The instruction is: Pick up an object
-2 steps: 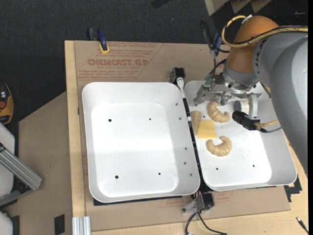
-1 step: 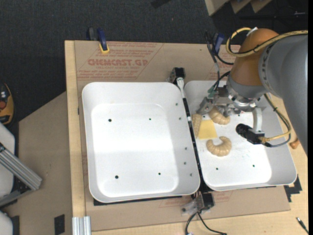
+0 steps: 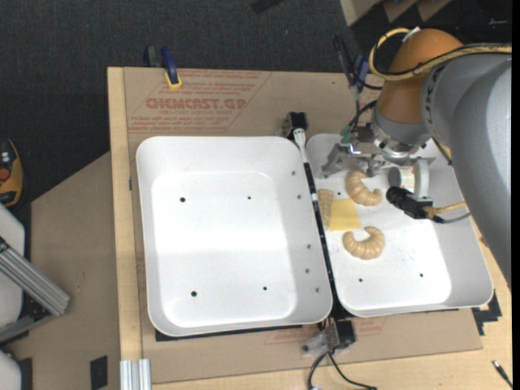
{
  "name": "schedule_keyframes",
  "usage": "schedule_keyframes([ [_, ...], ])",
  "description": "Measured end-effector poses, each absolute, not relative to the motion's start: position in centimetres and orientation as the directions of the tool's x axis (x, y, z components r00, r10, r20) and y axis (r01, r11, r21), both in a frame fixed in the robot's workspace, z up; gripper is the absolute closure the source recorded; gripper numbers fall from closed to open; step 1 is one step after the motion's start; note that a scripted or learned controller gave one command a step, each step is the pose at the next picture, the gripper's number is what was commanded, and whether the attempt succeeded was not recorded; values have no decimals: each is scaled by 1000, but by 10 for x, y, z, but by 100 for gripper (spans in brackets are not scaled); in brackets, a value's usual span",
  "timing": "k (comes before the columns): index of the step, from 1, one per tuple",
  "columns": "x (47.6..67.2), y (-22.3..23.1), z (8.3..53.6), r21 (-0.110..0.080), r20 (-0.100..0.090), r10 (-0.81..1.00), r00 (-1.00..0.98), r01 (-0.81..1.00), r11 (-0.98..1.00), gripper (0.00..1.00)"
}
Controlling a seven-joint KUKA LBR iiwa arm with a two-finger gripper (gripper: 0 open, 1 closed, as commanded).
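Observation:
The right bin (image 3: 422,287) holds two tan croissant-shaped pieces: one (image 3: 363,190) near the bin's far end and another (image 3: 365,243) nearer the middle. A pale yellow wedge (image 3: 343,214) lies between them, against the left wall, with a small tan bit (image 3: 325,196) just beyond it. My gripper (image 3: 375,164) hangs low over the far end of the right bin, directly beside and partly above the far croissant piece. The grey wrist with its orange band (image 3: 410,71) covers the gripper from above, so its tips are hidden. Nothing shows as lifted.
The left bin (image 3: 227,234) is a plain white tray next to the right one, separated by a dark ridge (image 3: 313,210). Both rest on a brown board (image 3: 195,96). A black cable plug (image 3: 406,200) hangs off the wrist over the right bin.

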State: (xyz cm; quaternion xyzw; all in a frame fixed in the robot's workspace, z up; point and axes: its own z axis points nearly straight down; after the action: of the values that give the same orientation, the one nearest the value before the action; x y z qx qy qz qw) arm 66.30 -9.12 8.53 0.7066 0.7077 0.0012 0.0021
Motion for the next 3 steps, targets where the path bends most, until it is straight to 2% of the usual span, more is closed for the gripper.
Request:
schedule_keyframes([
  [1,650,-99,85,-2,0,1000,1,1000,-1,0],
  [2,667,-95,85,4,-1,1000,-1,1000,1,0],
  [3,580,-114,85,-8,1,1000,5,1000,-5,0],
])
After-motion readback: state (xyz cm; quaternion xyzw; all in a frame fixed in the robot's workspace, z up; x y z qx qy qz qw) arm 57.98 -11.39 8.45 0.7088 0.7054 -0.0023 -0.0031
